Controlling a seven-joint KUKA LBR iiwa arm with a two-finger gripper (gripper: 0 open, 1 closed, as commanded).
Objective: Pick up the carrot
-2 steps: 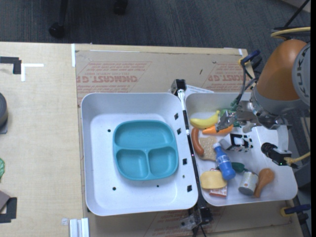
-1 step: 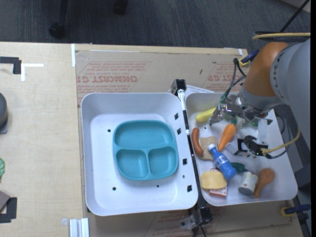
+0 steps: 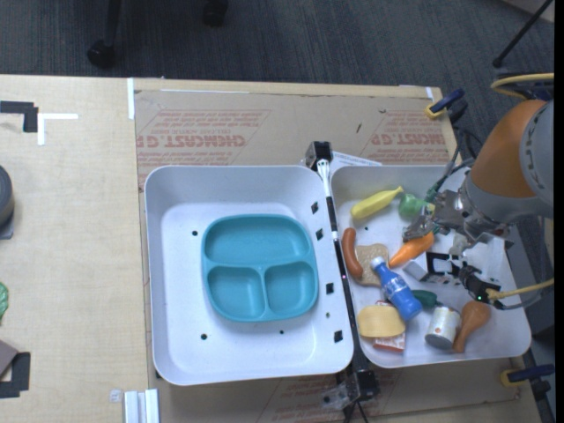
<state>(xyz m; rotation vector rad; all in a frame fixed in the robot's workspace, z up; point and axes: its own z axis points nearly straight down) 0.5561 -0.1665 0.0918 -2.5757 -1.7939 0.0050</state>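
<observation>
My bench (image 3: 70,236) bears two white bins; the left bin (image 3: 176,342) holds a teal tray (image 3: 260,267) with three compartments, and the right bin (image 3: 507,333) holds a litter of toy food. My arm (image 3: 520,161) comes in from the right, grey with its orange band high, bent down over the right bin's upper half so that my claw (image 3: 421,230) sits low among the items. The carrot (image 3: 411,250) lies right at my fingertips, touching or just under them; whether my fingers grip it, or how wide they stand, I cannot tell from here. Its long axis runs on a slant, the thin tip pointing down-left toward the bread (image 3: 370,258), the thick end up-right at my claw. Around it lie a banana (image 3: 376,203), a sausage (image 3: 352,254), a blue bottle (image 3: 397,291), a can (image 3: 441,326) and a brown pear-like piece (image 3: 471,320).
</observation>
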